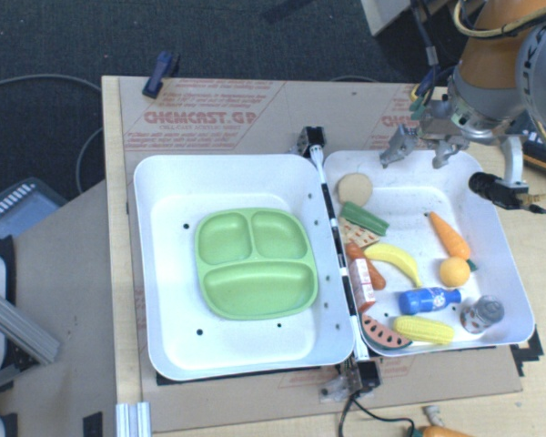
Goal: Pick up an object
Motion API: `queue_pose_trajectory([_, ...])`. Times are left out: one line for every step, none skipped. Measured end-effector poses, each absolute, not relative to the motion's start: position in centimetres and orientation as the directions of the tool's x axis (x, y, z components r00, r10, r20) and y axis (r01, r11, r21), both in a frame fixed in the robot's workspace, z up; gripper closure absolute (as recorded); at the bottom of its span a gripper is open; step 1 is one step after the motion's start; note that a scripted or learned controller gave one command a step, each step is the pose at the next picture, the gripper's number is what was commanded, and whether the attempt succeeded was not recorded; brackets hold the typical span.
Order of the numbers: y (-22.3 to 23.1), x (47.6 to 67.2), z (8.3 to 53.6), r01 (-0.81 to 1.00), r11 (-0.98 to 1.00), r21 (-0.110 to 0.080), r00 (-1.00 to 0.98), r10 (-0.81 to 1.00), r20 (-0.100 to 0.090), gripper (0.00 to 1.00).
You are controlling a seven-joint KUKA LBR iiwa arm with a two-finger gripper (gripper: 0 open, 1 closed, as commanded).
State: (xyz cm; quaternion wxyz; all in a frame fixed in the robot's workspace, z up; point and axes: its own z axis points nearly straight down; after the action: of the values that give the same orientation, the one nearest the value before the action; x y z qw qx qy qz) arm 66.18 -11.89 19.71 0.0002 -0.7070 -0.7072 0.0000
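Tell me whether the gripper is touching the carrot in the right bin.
Apart. The camera view shows the gripper over the far rim of the right bin, with bare white floor plainly between it and the carrot.

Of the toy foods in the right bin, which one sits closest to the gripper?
The round beige piece at the bin's far left corner lies nearest the gripper. The carrot, banana and corn all lie farther toward the camera.

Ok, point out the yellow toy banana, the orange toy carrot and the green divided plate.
yellow toy banana (396, 262), camera view, mid curve.
orange toy carrot (449, 235), camera view, body middle.
green divided plate (203, 276), camera view, left rim.
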Motion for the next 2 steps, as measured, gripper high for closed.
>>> queue_pose_trajectory([-17.9,62.9,17.1,1.000,-0.001,-0.002,0.001,1.000,-0.001,0.00])
queue_pose_trajectory([-21.9,59.8,11.9,1.000,-0.001,-0.003,0.001,1.000,-0.001,0.00])
